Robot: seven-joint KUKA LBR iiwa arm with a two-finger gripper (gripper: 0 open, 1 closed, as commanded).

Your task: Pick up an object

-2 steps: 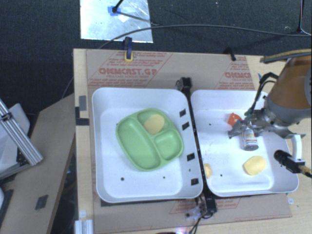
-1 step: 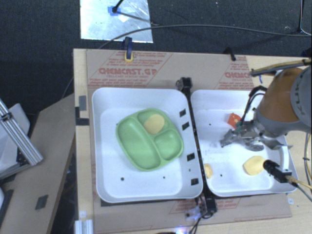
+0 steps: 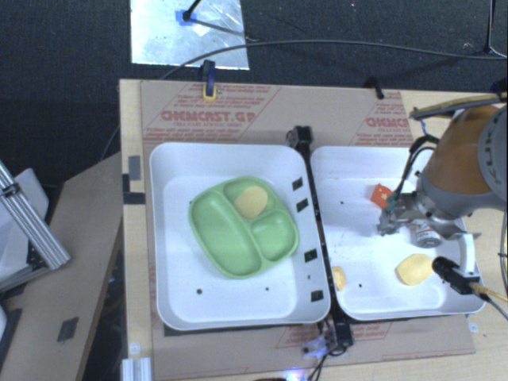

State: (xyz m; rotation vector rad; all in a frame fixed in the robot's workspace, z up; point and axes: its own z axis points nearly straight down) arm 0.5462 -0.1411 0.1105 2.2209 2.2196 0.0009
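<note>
While my grey arm with its orange band [image 3: 468,161] reaches in from the right, my gripper [image 3: 390,222] hangs low over the right white bin [image 3: 349,173] | finger spread: cannot tell | small orange block [image 3: 380,194] just beside it | pale yellow lump [image 3: 413,269] nearer the front | green divided plastic tray [image 3: 238,232] in left bin

A single fixed camera hangs above the surface [image 3: 262,105] and looks down at a slant, from the near edge toward the far side. It stands far enough back to take in both white bins whole: the left bin [image 3: 171,236] sits about mid-frame and the right bin [image 3: 349,173] toward the right edge. Dark floor shows beyond the far edge at the top. The arm [image 3: 468,161] enters from the right border, partly cut off.
</note>
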